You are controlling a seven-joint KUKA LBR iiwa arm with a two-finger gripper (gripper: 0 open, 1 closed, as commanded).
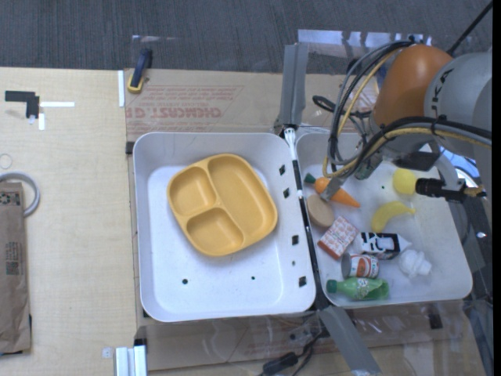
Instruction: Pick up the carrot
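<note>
The pincer [338, 183] hangs low in the right bin [462, 280], its grey fingers slanting down to the left, and its tip sits right at the carrot [338, 193], which lies near the bin's left wall with its green top pointing left and its orange body running toward the right. From where I stand the fingertips overlap the carrot's upper side, but I cannot tell how wide they are set or whether the carrot is actually between them. Behind the pincer the arm [462, 92] comes in from the right, its orange band bulging above the wrist and a bundle of black and yellow cables looping down beside it. Just below the carrot, there is one round tan disc [319, 211], and next to that one small red-and-white box [337, 236]. Further right I count one yellow lemon [404, 181], one banana [391, 212], one black-and-white carton [381, 244], one small can [362, 267], one green bottle [358, 289] lying along the front wall, and one white object [414, 263]. The left bin [156, 288] holds a single yellow divided plate [223, 203] with three compartments. The two bins sit side by side, touching, on the counter [63, 210], where a brown paper bag [13, 261] lies at the far left.
</note>
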